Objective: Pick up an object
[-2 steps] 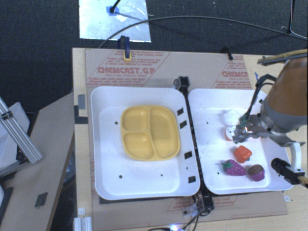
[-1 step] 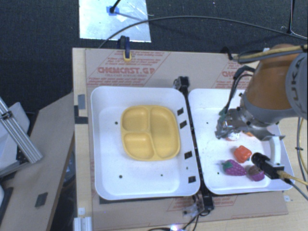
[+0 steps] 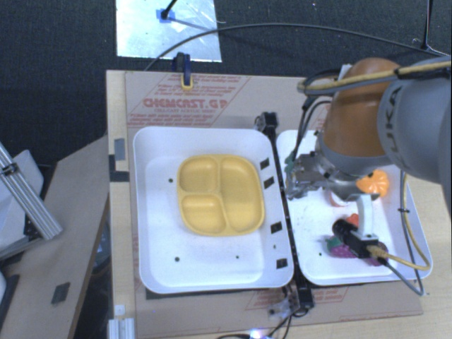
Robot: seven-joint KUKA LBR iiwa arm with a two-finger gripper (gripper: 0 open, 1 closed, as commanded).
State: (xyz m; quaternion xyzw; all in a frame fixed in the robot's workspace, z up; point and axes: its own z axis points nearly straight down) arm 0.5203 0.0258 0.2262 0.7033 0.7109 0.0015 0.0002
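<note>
Pickup is judged not yet made. Nearest, toward 6 o'clock in the right bin [image 3: 314, 263], a purple and green object [image 3: 340, 250] is seen lying on the bin floor, untouched. Just beyond, the gripper [image 3: 302, 179] is held low over that bin's 10 o'clock corner, close by the wall shared with the left bin [image 3: 162, 260]. Nothing can be made out in its grasp, and whether it is released or clenched cannot be told. At 2 o'clock an orange object [image 3: 374, 182] is seen beside the arm [image 3: 417, 119], partly covered by it. A yellow divided tray [image 3: 219, 193] is seen lying at the centre of the left bin. A target must yet be chosen, gripped and lifted clear of the desk [image 3: 205, 94].
</note>
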